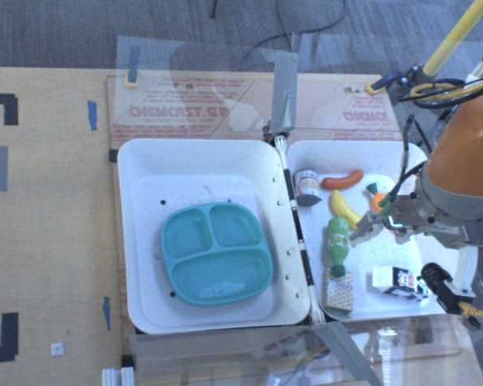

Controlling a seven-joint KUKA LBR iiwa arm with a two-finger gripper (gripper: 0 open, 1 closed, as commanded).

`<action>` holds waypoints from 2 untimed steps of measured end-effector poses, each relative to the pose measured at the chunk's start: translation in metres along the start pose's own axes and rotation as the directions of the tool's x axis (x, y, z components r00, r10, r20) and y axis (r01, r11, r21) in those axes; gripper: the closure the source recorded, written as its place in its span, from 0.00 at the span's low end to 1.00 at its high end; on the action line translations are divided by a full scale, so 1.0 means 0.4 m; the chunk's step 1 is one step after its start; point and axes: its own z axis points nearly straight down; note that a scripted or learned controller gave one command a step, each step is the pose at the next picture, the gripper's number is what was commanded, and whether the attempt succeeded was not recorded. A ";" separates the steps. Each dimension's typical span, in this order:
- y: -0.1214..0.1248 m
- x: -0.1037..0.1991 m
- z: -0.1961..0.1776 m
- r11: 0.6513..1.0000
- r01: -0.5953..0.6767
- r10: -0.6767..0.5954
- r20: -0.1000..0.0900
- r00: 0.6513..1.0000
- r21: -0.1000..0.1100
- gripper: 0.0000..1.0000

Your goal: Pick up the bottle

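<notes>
Green bottle (336, 242) lies lengthwise in the right bin (402, 310), near its left wall, just below a banana (344, 208); the gripper (376, 225) hovers beside it, low enough to approach, whether spread or clenched I cannot tell

Green bottle (336, 242), apparently lying flat, right bin's left side

I see a teal divided plate (216, 252) in the left bin (137, 175); in the right bin (362, 310), a banana (344, 208), sausage (341, 181), small jar (307, 183) and carton (399, 280).
</notes>
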 end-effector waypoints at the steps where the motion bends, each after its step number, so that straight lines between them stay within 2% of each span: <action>1: 0.124 0.081 0.071 0.994 0.109 -0.109 0.002 0.994 -0.004 0.00; 2: 0.059 0.093 0.070 0.983 0.182 -0.182 0.000 0.983 -0.002 0.00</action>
